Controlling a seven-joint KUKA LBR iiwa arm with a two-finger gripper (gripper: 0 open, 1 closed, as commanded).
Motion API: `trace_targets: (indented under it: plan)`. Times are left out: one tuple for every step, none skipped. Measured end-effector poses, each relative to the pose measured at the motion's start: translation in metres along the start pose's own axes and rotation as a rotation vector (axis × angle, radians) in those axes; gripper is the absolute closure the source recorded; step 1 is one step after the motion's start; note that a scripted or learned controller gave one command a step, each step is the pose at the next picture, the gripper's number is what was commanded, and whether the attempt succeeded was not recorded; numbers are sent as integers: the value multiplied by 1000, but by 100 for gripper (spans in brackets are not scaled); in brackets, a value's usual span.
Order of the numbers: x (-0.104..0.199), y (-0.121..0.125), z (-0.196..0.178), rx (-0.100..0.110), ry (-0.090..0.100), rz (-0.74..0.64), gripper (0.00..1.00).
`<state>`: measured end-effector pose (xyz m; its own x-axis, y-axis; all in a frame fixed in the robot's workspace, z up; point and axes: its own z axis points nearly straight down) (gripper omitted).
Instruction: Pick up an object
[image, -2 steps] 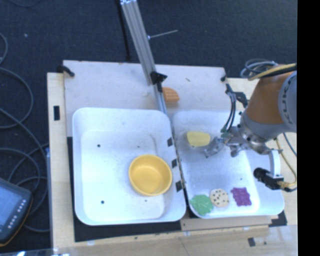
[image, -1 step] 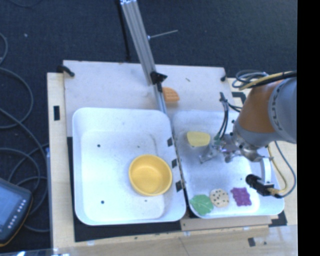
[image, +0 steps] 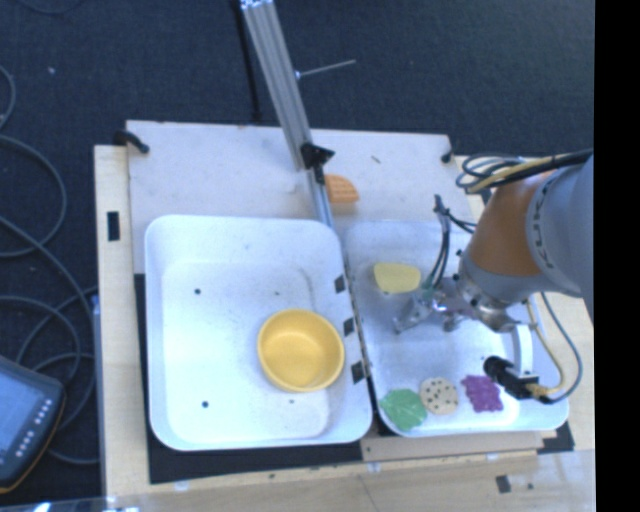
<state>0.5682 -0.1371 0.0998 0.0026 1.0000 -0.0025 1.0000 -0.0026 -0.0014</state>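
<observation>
The arm (image: 530, 235) runs off the right edge, and its bulk covers much of the right bin (image: 400, 240). The gripper (image: 420, 315) is blurred, too small to read. An orange thing (image: 341, 190) peeks from behind the metal rail (image: 285, 90), and a dark device (image: 22, 425) is cut by the left edge.

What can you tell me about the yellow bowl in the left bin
The yellow bowl is round, smooth and plastic-looking, with a lighter rim and deeper yellow inside. It stands upright, open side up, with nothing visible inside it, on the floor of the left bin, toward that bin's right side. Nothing but the bin floor touches it.
</observation>
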Motion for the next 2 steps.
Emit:
trace_targets:
  plan:
    - [-1, 1, -12, -6, 1, 6, 100]
    - [-1, -3, -57, -8, 2, 5, 100]
